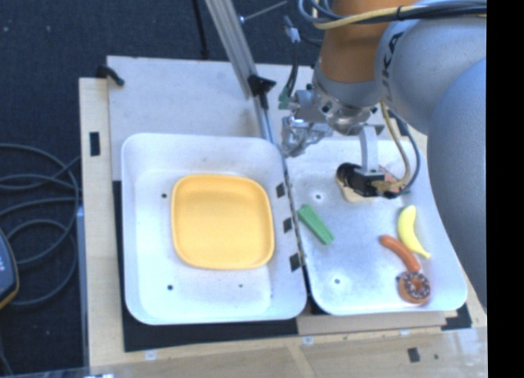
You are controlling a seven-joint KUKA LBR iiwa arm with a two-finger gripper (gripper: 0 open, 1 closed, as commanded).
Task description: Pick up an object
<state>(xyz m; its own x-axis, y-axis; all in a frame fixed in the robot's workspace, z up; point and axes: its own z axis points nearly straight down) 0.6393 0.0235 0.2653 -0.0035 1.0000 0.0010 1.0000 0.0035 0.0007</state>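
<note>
You have nothing lifted yet: the gripper (296, 141) hangs over the right bin's (360, 299) far left corner, its opening impossible to judge, while the green block (315, 224), banana (412, 231) and other pieces lie untouched nearer you.
</note>
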